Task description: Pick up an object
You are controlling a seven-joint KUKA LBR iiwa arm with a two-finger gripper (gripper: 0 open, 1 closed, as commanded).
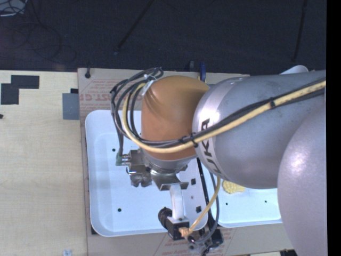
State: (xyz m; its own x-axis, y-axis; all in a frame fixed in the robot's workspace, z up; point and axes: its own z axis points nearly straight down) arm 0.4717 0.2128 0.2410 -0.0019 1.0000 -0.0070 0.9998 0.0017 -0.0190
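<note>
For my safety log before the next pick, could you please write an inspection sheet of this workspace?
Surface: the left bin has a bare white floor; the right bin lies mostly under the arm.
Job's things: one yellow thing, partly hidden by the arm, seemingly in the right bin.
Clutter: nothing seen.
Grippers: end effector is over the left bin, seen from above.
Cables: black and yellow cables loop round the orange band.
Surroundings: brown board under the bins, pale bench to the left, dark floor behind.
</note>
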